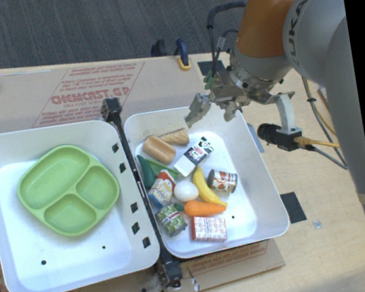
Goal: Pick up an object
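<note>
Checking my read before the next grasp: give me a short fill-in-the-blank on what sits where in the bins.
1. The green divided plate lies in the ____ bin.
2. The banana lies in the ____ bin.
3. The gripper hovers over the right bin's ____ edge.

Missing words: left; right; far

Landmark: the right-hand shallow white plastic bin (261, 184). The left-hand shallow white plastic bin (3, 225) lies just beside it to the left and holds a green three-compartment plastic plate (68, 189).

Inside the landmark bin, toward its far-left corner, lies a tan bread roll (159, 150); a small black-and-white milk carton (194, 156) lies just right of the roll. At the middle lie a white egg (185, 191) and a yellow banana (203, 184), touching. A red-labelled tin can (223, 181) lies right of the banana. An orange carrot (205, 208) lies in front of the egg, and a red-and-white printed box (209, 229) lies nearer the front wall. The grey two-finger gripper (212, 107) sits over the bin's far rim.
</note>
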Controlling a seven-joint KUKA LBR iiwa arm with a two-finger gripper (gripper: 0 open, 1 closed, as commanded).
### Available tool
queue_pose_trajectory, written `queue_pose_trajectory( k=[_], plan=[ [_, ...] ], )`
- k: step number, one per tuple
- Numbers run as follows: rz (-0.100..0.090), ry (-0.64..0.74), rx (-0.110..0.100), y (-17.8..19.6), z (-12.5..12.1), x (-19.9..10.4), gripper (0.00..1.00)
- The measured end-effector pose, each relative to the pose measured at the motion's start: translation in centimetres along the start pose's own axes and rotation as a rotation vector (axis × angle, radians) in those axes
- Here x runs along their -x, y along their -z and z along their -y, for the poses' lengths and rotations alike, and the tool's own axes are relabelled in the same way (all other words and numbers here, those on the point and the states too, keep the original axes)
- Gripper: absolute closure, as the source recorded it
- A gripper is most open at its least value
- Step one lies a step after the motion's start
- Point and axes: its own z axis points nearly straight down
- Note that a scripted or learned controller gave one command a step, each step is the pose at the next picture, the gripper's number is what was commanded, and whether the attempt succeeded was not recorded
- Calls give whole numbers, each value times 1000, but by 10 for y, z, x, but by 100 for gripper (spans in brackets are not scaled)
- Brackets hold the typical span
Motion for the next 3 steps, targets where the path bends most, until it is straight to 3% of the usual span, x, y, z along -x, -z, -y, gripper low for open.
queue_pose_trajectory(
  k=[1,2,3],
  plan=[
    [0,4,0,10,0,-1,100],
    [0,1,-1,-80,83,6,100],
    [2,7,0,-69,82,6,100]
  ],
)
